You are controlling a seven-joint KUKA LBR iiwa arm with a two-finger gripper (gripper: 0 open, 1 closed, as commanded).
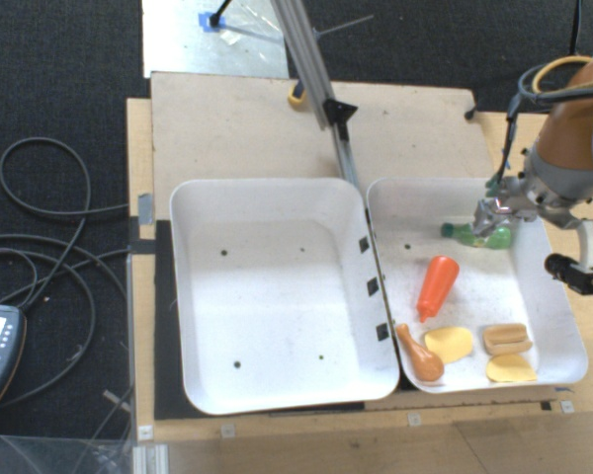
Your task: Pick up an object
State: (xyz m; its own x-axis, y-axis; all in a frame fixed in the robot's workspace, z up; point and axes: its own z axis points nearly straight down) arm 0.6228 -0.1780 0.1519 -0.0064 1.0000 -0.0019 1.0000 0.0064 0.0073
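The gripper (493,217) sits low over a green object (472,233) in the right bin (553,309). An orange bottle (437,285) lies nearby.

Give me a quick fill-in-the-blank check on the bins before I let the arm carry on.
1. The gripper is right over the ___ object.
2. The orange carrot-shaped toy lies in the ___ bin.
3. The left bin holds ___ objects.

Missing words: green; right; no
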